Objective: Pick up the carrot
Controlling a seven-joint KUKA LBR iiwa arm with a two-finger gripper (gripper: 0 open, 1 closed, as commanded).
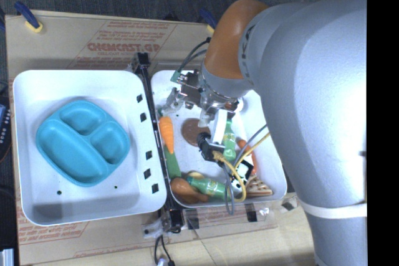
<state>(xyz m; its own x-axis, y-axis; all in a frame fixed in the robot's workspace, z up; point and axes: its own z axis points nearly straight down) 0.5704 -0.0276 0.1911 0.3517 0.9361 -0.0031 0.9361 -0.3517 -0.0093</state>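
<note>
We see the carrot (pixel 166 141) lying in the right bin (pixel 274 166), tight along that bin's left wall, orange end toward the top of the view and its green stalk pointing down toward the near edge. Nothing is lifting it; it rests flat on the bin floor.

The gripper (pixel 211 131) hangs over the middle of the same bin, just to the right of the carrot and apart from it. It sits above a brown disc (pixel 189 131) and a tangle of other toy food: a green bottle-like piece (pixel 209 186), a brown rounded item (pixel 182 187) near the bottom left corner, and a waffle-like piece (pixel 258 186) at the lower right. Yellow cables loop from the wrist across these things.

We cannot tell how the jaws stand; the wrist and cables hide them, and we see nothing held.

In the left bin (pixel 25 152) lies a blue divided plate (pixel 82 141), well away from the work.

By our judgement the task is at its early stage: the arm is in the correct bin and close, but the carrot is not yet grasped. What remains is moving left over the carrot, closing on it, and lifting. The wall beside it may crowd one finger.
</note>
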